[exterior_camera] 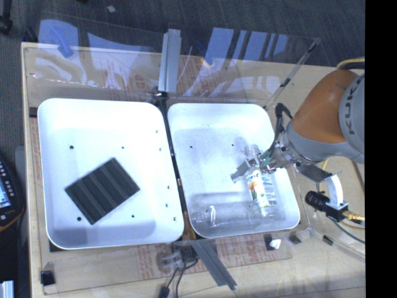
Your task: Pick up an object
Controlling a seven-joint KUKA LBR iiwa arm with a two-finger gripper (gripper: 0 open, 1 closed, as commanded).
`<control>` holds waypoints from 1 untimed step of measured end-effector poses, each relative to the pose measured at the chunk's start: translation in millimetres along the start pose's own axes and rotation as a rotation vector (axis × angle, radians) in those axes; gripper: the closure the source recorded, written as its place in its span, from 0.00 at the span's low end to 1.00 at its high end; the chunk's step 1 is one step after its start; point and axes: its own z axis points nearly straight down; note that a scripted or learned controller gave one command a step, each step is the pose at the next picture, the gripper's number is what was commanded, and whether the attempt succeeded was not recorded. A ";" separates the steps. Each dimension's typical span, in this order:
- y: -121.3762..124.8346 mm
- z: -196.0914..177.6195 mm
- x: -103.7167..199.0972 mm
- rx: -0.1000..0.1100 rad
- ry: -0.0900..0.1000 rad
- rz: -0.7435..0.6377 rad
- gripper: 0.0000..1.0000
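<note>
A small clear bottle with a white, red and green label (260, 190) lies in the right bin (205, 129), near its right wall. A larger clear plastic bottle (228, 215) lies on its side along that bin's front wall. My gripper (247, 164) is low in the right bin, directly over the upper end of the labelled bottle. The grey arm with its orange band (322, 113) reaches in from the right. A black ribbed rectangular pad (102, 190) lies flat in the left bin (93, 120).
A raised divider (173, 166) separates the two bins. A clear plastic screen (186, 61) stands behind them. Cables and a black fitting (322, 203) hang off the arm by the right bin's front right corner.
</note>
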 end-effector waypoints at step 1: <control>25.0 60.8 -4.8 0.004 0.004 0.043 0.00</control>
